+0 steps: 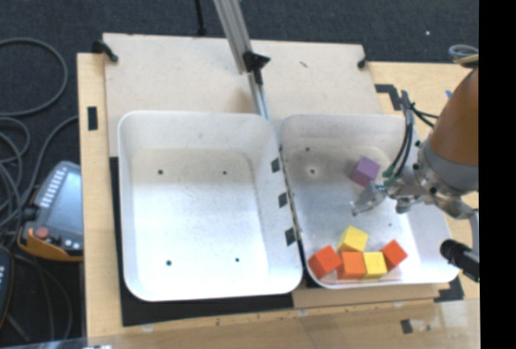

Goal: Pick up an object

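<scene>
A: Orange and yellow foam cubes lie clustered at the near edge of the right-hand shallow white plastic bin [322,138]: an orange cube [325,260] at the left, another orange cube [352,264] touching it, a yellow cube [374,263] next along, a third orange cube [394,252] at the right end, and a second yellow cube [353,239] just behind the row.

B: Noted. Position of the jaws?

A: The jaws [372,201] hang over the middle of the same bin, behind the cluster and apart from it. Nothing seen between the fingers; whether they are spread or closed I cannot tell at this resolution.

B: Any other object?

A: One small purple foam cube [365,171], alone, just behind the jaws, near but not visibly gripped.

B: Arm?

A: The grey arm with orange band [459,130] enters from the right, over the bin's right wall.

B: Left side?

A: The left-hand shallow white plastic bin [201,210] sits beside it on the pale wooden table [177,73]. A slanted aluminium post [230,9] rises at the far edge.
</scene>
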`<state>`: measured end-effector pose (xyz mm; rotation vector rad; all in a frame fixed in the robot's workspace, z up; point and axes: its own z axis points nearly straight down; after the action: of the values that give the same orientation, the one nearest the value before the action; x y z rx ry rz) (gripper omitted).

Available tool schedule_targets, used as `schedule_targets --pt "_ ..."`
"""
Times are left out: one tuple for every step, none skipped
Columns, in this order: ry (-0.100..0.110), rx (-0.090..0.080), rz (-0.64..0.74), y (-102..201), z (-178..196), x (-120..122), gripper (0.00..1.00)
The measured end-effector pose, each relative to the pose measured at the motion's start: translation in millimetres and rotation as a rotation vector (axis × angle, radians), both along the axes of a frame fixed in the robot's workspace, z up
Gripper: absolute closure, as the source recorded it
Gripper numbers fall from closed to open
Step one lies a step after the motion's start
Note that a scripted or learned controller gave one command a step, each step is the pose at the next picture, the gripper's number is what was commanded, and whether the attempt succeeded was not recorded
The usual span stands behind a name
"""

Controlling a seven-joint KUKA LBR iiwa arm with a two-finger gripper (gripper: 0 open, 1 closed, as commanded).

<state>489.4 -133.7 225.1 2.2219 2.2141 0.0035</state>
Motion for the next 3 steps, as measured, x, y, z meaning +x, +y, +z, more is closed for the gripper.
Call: schedule_targets --pt "0.009 0.0 0.002 -54.5 -102.2 46.9 0.0" --pt "0.0 0.0 0.007 -59.2 -128.4 97.5 0.0" --pt "0.0 -0.002 0.01 -60.3 -116.1 96.7 1.0"
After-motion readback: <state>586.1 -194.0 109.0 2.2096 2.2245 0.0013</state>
